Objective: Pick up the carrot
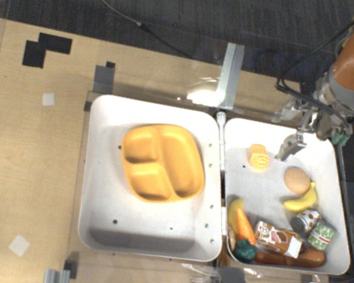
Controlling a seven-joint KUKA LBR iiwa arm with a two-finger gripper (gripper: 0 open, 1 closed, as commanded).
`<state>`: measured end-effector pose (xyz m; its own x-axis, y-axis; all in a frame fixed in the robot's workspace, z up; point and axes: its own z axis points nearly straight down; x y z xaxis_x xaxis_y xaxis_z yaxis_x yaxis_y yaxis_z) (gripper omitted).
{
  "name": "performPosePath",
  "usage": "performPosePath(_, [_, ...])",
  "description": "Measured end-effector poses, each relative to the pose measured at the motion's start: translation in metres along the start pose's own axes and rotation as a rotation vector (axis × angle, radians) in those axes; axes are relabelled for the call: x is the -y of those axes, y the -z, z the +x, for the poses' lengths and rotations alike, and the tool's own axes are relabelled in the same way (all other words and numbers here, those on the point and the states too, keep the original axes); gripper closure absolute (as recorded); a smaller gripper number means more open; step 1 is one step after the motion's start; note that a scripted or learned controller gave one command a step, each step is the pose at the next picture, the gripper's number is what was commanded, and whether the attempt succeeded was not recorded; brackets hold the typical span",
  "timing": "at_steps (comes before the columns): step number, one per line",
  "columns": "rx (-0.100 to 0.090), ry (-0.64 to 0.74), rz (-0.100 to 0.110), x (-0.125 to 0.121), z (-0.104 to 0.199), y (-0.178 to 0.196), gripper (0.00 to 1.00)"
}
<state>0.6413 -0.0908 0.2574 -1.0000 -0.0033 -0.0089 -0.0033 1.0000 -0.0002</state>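
The gripper [292, 148] is hanging over the right bin's [345, 217] far edge; whether it is open cannot be told. The carrot [242, 224] is lying against that bin's near-left wall, crowded by a carton [278, 239], with bare floor beyond it.

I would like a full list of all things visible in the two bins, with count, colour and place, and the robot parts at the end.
divided plate: 1, yellow, left bin
corn piece: 1, yellow, right bin, upper middle
egg: 1, tan, right bin
banana: 1, yellow, below egg
carrot: 1, orange, right bin, lower left
carton: 1, brown-white, bottom
cans: 2, lower right
sausage: 1, brown, bottom edge
bins: 2, white
gripper: 1, grey, above right bin's top
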Motion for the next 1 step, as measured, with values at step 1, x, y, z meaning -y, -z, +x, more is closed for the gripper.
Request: performPosePath(1, [-0.013,-0.087,-0.002,-0.0096,-0.0109,-0.1428,0.0])
